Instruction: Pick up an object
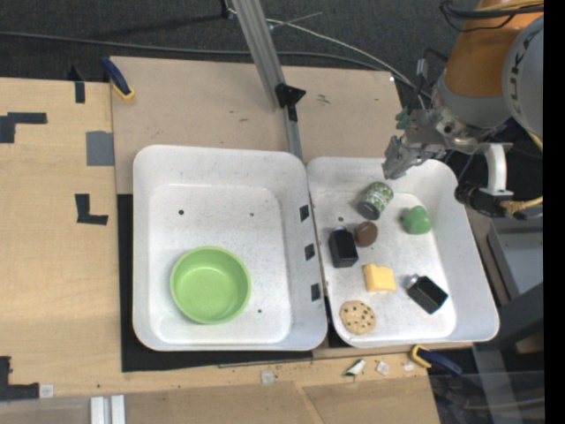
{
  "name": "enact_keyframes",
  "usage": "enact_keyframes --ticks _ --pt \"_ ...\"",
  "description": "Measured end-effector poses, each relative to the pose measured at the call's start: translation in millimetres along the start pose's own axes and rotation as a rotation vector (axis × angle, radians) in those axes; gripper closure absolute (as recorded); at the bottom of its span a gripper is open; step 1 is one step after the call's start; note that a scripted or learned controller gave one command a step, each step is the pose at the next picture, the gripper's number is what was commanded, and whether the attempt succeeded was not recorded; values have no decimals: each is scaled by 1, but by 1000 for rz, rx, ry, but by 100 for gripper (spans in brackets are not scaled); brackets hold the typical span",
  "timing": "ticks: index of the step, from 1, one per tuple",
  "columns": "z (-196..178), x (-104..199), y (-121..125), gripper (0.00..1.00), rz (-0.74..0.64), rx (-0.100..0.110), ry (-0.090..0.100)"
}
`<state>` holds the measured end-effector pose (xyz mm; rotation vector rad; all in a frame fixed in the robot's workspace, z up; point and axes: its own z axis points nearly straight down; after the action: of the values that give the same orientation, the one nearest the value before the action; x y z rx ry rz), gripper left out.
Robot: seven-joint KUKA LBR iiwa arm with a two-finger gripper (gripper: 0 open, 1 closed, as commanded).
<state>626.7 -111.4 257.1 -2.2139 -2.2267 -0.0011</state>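
Objects for picking lie together in the right bin (468,263), the one nearer the arm: a small green-labelled can (375,199) on its side toward the far rim, a green ball (417,220) just to its right, a brown round piece (365,233) touching or nearly touching a black block (342,247), a yellow wedge (380,278) below them, a second black block (427,294) tilted near the right wall, and a speckled cookie (357,317) close to the near rim. The middle of this bin is crowded, with narrow gaps between the brown piece, the black block and the wedge; the ball and the second black block have more free floor around them, and a bare strip runs along the far left corner. The gripper (395,166) hangs over the far edge of the right bin, just above and right of the can, with nothing seen between its fingers; at this slant and size the view does not settle whether they are apart or together. The arm (490,69) enters from the upper right. The left bin (150,237) holds a green bowl (210,283) in its near left part, well apart from the walls on the far and right sides, leaving wide open floor. A metal pole (265,51) crosses above the seam between the bins.
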Motion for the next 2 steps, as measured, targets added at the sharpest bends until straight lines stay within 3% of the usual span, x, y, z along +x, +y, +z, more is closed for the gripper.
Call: enact_keyframes --ticks 2 --pt "11 114 7 100 -1 6 0"
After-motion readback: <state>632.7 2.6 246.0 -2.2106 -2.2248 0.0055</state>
